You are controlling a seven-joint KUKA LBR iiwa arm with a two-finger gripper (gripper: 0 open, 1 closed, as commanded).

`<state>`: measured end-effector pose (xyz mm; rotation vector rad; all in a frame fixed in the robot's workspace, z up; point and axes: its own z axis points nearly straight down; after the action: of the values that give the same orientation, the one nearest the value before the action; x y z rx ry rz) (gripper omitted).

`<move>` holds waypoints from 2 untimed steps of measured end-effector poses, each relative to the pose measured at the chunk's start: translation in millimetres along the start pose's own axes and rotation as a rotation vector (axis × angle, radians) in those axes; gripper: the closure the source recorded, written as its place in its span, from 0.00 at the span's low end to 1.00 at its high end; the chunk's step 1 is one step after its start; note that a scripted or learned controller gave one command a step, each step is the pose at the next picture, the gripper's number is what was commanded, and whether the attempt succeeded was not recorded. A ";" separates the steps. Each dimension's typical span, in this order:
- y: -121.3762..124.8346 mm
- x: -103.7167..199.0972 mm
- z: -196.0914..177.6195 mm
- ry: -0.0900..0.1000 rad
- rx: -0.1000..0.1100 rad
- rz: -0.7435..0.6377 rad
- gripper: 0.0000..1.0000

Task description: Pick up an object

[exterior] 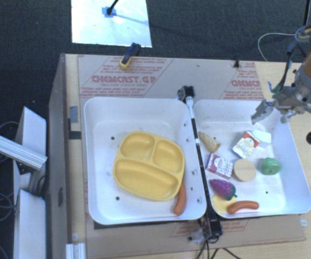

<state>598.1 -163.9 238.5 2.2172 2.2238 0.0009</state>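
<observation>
My gripper [271,114] hangs over the far right part of the right bin [301,190], its two fingers spread open and nothing between them. Just in front of it lie a small white block [262,137] and a red-and-white carton [245,144]. Further forward in the same bin are a green apple [270,166], a round beige disc [244,170], a pink packet [220,165], purple grapes [223,188], an orange sausage [242,206] and a tan wedge [209,142].
The left bin [98,144] holds a yellow divided plate [150,166] and a second sausage [180,200] by its near right corner. A black divider rail [197,150] runs between the bins. A yellow-handled tool [128,55] lies on the board behind.
</observation>
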 end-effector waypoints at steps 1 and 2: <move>-29.2 -7.9 116.3 0.001 0.003 0.002 0.00; -73.1 -43.1 104.8 -0.001 0.000 0.003 0.00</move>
<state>525.2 -207.3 133.7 2.2201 2.2206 -0.0003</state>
